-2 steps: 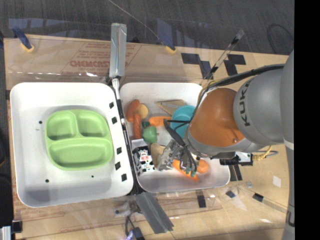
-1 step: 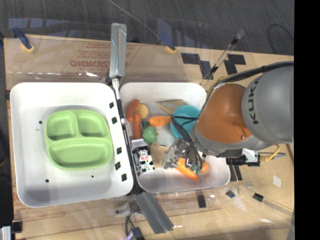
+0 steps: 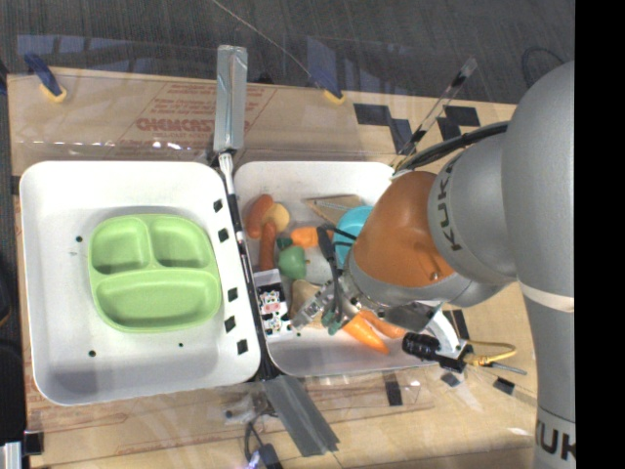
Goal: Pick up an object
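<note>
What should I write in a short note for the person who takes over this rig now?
Gripper: low in the right bin, among the toys; whether it is open or shut cannot be seen.
Things: orange carrot beside the gripper, green ball and other toy foods in the right bin; green divided plate in the left bin.
Done: nothing seen lifted.
Left: grasp one object and lift it.

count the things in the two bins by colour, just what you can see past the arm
green: 2 (divided tray, round piece)
orange: 3 (top piece, small piece, carrot by the end effector at)
teal: 1
tan: 1
total: 7; the arm hides more
</note>
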`<state>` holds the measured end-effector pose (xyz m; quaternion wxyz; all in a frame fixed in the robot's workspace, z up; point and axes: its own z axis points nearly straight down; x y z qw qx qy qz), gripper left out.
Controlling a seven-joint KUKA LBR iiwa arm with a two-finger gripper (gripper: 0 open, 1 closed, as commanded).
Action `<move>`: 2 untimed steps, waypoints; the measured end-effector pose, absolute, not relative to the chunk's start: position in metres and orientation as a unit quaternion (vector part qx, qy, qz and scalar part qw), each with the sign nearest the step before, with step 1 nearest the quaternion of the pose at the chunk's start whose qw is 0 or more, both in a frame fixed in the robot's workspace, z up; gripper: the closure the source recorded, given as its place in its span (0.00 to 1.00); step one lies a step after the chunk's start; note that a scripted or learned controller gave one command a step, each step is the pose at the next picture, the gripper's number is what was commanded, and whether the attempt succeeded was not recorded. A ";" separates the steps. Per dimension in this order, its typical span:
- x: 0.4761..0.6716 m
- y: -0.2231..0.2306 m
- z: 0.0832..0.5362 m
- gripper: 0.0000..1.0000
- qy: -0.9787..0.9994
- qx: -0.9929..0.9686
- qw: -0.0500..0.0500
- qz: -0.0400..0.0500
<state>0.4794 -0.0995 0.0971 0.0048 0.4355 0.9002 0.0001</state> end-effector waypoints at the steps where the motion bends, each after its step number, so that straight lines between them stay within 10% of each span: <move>1: 0.481 -0.099 0.097 1.00 0.808 0.590 0.004 0.004; 2: 0.482 -0.103 0.097 1.00 0.717 0.697 0.005 0.006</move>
